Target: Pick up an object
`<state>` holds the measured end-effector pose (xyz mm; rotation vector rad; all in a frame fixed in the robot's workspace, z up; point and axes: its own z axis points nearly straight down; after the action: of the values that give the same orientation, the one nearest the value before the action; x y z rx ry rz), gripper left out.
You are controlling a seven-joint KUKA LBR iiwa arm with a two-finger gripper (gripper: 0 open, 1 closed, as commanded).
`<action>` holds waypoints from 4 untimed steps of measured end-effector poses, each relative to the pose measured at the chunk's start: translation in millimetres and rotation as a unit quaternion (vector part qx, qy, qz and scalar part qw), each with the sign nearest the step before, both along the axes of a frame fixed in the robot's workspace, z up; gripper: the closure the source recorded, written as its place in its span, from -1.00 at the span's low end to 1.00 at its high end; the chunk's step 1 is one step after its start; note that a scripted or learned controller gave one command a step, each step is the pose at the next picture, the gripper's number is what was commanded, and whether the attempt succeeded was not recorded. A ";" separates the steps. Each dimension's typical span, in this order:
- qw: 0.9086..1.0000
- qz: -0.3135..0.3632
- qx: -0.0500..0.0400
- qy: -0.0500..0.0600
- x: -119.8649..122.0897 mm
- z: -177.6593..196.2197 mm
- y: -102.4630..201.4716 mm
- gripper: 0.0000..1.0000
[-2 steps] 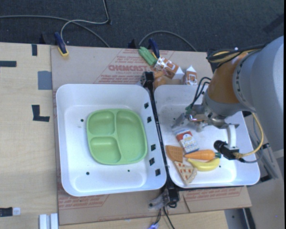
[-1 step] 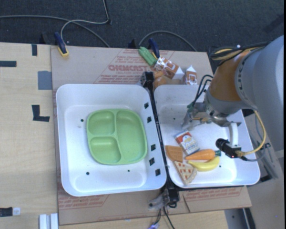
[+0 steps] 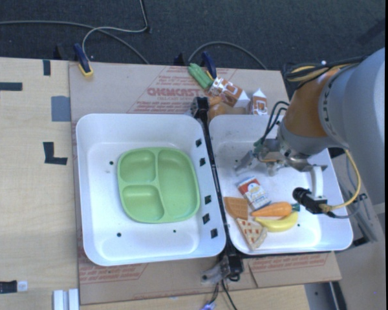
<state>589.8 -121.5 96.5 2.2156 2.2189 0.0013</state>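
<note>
Several small play-food items are lodged in the right bin (image 3: 323,237), clustered toward its near-left corner: a red-and-white packet (image 3: 253,191), an orange carrot (image 3: 273,209) with a green tip, a yellow banana (image 3: 277,222) touching the carrot's underside, an orange wedge (image 3: 235,206) and a pizza slice (image 3: 251,232) just below it. None is seen lifted; the pick is judged not yet made. The end effector (image 3: 262,158) is recorded low over the bare upper floor of the same bin, apart from the cluster, with the packet the nearest item below it; whether it is spread or closed cannot be told, and nothing is seen held in it. Risk noted: closure at the present spot would be expected to catch nothing, since no item lies under it. Risk noted: the carrot and banana lie in contact, so a descent there could nudge one aside or take both badly. Risk noted: the flat packet and pizza slice offer little height and could be slid along the smooth floor rather than gripped. Risk noted: items near the bin wall could be pushed against it. Also catalogued: left bin (image 3: 90,192) holding a green divided plate (image 3: 159,185); further small cartons (image 3: 240,97) outside the bins on the table (image 3: 26,173).
</note>
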 end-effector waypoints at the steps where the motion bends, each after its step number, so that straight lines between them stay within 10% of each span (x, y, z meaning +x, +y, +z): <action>1: 1.000 -0.001 0.000 0.000 -31.9 -10.0 16.6 -1.00; 2: 1.000 0.000 0.001 0.001 -0.8 -10.5 20.0 -1.00; 3: 1.000 0.000 0.001 0.000 -30.8 -10.1 22.7 -1.00; 4: 1.000 0.000 0.001 0.001 11.9 -10.5 14.5 -1.00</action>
<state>601.7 -107.0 86.0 2.2181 2.2211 0.0023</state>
